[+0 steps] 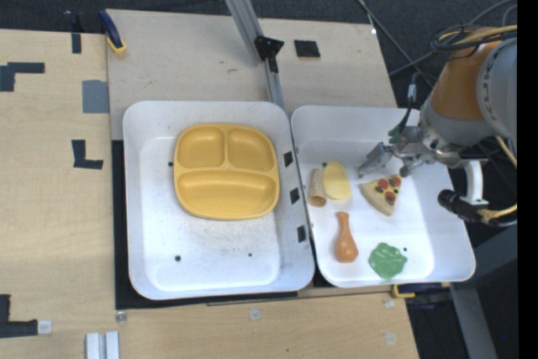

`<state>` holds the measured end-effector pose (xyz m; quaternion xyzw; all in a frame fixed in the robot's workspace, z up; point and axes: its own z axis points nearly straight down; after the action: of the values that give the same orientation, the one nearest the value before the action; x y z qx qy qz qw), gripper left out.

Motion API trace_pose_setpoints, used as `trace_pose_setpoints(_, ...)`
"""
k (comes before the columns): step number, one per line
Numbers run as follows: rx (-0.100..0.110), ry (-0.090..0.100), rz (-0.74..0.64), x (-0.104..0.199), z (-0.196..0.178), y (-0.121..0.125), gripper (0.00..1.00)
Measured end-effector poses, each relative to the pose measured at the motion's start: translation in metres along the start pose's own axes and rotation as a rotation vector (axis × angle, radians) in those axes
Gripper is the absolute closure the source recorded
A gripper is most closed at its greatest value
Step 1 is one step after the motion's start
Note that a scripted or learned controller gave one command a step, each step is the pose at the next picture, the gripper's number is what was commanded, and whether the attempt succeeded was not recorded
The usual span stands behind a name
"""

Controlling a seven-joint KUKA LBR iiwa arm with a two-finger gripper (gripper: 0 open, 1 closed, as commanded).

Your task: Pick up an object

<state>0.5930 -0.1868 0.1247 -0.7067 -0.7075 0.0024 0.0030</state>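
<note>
My gripper [380, 165] hangs spread wide over the toy pizza slice [382, 193], which looks light, stiff, best pinched across its edges.

One fixed cam, mounted above the pale wooden table [210, 55], looking down at a slant. Mid distance: both shallow white plastic bins [139, 206] fit fully in frame w/ table margin and dark floor beyond. Grey arm with orange band [471, 92] enters from frame right.
</note>
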Motion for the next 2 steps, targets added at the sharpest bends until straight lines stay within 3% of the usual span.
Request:
trace_pose_setpoints(1, -0.015, -0.009, 0.000, -0.002, 0.037, 0.002, 0.00)
trace_pose_setpoints(2, -0.022, -0.012, -0.001, -0.003, 0.023, 0.005, 1.00)
